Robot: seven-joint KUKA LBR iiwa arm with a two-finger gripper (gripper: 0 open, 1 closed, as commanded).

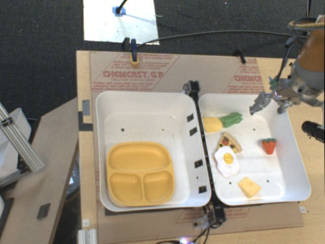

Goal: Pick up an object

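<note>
**Above the right bin's far edge, the arm hangs with nothing in its grip**

Over the far rim of the right bin [299, 179] the gripper [270, 103] hangs at the end of the grey arm [307, 80], which reaches in from the right with its orange band uppermost. Its two fingers [259, 104] point down and leftward, spread apart, with nothing between them; they sit above the bin floor, apart from every object.

Nearest the gripper, just below and to its left, lies one corn cob [222, 122], yellow with a green husk end, close to the divider between the bins. Below that sits one pizza slice [231, 142], touching or nearly touching one fried egg [227, 160]. One strawberry [269, 145] stands alone toward the right wall. One wedge of cheese [249, 187] rests near the front edge. That makes five toy foods, all in the right bin.

Further left, the left bin [142, 111] holds one yellow divided tray [140, 173] with three compartments, set toward its front.
</note>
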